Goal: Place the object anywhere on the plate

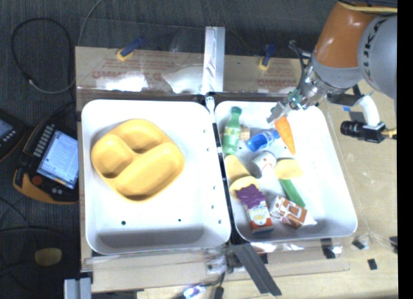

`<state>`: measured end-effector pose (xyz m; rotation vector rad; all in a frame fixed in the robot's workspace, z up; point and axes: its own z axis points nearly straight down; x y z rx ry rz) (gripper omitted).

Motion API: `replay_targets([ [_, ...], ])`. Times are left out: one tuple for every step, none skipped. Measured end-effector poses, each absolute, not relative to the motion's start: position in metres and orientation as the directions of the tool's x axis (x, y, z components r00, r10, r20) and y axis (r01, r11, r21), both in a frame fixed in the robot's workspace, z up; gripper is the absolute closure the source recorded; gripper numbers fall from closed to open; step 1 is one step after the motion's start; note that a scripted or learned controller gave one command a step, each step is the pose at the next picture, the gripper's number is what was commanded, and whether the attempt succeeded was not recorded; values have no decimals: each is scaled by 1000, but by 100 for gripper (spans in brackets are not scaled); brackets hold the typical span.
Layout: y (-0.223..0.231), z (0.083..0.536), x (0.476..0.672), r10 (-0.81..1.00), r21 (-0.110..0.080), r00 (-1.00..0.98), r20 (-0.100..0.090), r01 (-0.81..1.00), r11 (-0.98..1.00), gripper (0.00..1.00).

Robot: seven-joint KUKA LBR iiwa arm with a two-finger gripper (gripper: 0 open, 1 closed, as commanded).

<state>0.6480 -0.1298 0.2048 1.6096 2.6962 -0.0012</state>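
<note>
Landmark: the yellow divided plate (137, 158), lying in the left bin (97, 226).
Task object: orange toy carrot (285, 135), well to the right of the plate, in the right bin (335, 181), near that bin's far edge.
Claw: (288, 106) poised at the carrot's upper end, far right of the plate; its fingertips appear to touch or pinch the top of the carrot, but whether they are clenched on it or released cannot be told from this angle.
Neighbours: a blue item (261, 141) and a green bottle (231, 131) lie between the carrot and the plate; a small juice carton (258, 212) sits nearer the front.
Handling judgement: the carrot looks like light, rigid plastic, smooth and tapered, so likely to slip toward its point.
Hold point: the thick upper end, across its width.
Risk: the neighbours crowd the carrot's plate-side flank.
</note>
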Motion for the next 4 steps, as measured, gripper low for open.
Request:
replay_targets([
  [-66,187,668,789,-1,-614,-2,789,614,100],
  [0,184,662,678,-1,-735,-1,678,735,100],
  [-16,183,634,778,1,-628,1,778,628,100],
  [61,184,655,633,0,-774,-1,633,774,100],
])
